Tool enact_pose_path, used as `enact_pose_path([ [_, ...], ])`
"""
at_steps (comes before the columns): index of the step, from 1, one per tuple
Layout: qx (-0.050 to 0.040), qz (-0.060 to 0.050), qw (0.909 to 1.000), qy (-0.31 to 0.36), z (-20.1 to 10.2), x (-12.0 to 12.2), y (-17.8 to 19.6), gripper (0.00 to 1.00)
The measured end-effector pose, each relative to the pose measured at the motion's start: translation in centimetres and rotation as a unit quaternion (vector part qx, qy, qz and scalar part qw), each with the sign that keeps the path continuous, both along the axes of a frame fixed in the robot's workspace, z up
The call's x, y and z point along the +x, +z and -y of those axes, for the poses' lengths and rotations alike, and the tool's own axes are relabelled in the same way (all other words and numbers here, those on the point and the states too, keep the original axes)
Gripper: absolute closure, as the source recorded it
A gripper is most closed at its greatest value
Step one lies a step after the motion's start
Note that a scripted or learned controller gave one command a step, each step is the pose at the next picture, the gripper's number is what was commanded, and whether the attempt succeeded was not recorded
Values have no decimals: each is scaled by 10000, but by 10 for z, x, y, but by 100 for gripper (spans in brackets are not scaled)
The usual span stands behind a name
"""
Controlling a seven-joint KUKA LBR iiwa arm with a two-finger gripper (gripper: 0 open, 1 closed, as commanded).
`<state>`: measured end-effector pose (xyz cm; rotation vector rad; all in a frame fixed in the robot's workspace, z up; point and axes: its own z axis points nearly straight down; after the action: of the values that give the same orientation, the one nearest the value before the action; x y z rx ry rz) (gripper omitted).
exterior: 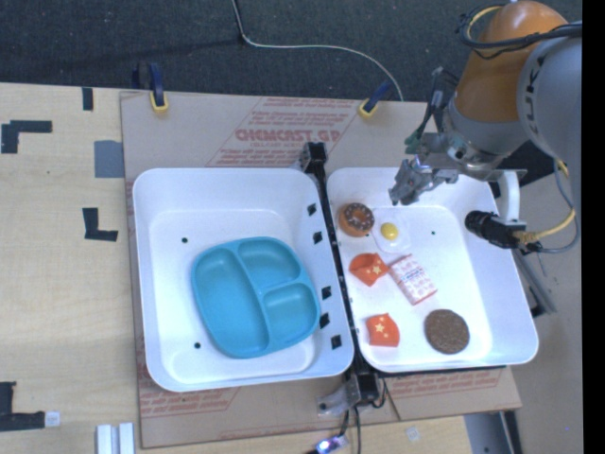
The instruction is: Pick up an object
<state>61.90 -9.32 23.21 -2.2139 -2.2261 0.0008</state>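
The right bin [492,282] holds several small toy foods: a chocolate donut [356,218], a fried egg [390,233], a red wedge [369,270], a white and red packet [412,279], a red square block [382,330] and a brown round cookie [446,331]. My gripper [407,189] hangs over the bin's back edge, just behind the fried egg and to the right of the donut. Nothing shows between its fingers.
The left bin [161,253] holds a blue divided plate [253,294]. Black clips [326,253] line the wall between the two bins. A black cable fitting [490,227] hangs over the right bin's far right side.
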Motion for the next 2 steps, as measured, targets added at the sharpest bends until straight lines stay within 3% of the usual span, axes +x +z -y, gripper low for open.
enact_pose_path([
  [1, -1, -5, 10000, -1, -50, -11, -1, 100],
  [2, 1, 4, 10000, 9, -106, -5, 5, 100],
])
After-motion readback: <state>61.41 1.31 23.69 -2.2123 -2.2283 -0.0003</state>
